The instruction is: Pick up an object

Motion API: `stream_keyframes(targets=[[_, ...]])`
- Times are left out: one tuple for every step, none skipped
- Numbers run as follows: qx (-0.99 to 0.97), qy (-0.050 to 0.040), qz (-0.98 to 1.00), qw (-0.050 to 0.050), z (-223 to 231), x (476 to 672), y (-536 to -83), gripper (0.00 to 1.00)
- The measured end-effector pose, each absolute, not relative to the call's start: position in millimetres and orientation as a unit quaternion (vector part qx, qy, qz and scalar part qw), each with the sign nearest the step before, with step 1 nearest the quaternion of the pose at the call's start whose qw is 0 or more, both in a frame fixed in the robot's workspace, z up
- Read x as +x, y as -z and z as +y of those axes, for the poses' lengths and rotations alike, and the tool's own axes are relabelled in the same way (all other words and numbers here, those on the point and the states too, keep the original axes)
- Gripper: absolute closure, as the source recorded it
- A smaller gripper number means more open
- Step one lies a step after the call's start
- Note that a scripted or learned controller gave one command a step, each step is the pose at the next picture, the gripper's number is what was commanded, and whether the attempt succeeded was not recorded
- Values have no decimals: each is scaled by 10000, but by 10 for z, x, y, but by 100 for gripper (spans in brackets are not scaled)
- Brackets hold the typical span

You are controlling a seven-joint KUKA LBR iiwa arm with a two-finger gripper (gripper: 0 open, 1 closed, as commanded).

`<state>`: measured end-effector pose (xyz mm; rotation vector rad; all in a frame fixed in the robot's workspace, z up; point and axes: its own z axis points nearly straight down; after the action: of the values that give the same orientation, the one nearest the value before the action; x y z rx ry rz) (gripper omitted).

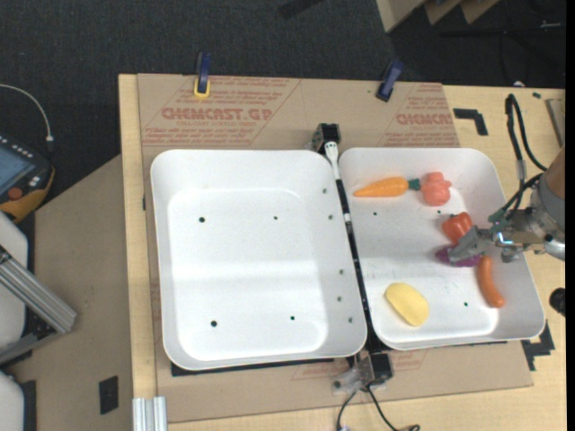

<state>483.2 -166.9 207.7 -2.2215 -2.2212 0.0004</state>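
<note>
Grey gripper [481, 243] hovers low in the right white bin [395, 317], fingers apart around a purple toy [456, 256]; closing comes next.

- In the right bin [377, 321], the carrot [381, 187] lies at the back.
- The potato [408, 303] lies in front of the carrot.
- The sausage [490, 282] lies right of the potato.

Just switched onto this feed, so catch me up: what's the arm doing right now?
The gripper is down in the right bin, reaching in from the right among a cluster of toy foods: a red piece, a purple one and an orange sausage shape. Whether it holds anything is unclear. A carrot, a pink piece and a yellow piece lie apart from it. The left bin sits alongside.
</note>
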Motion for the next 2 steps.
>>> stream_keyframes(targets=[[-7070,5,-7072,-17,-1670,4840,-2184,100],[-7030,38,-7112,-36,-921,5550,-2683,100]])
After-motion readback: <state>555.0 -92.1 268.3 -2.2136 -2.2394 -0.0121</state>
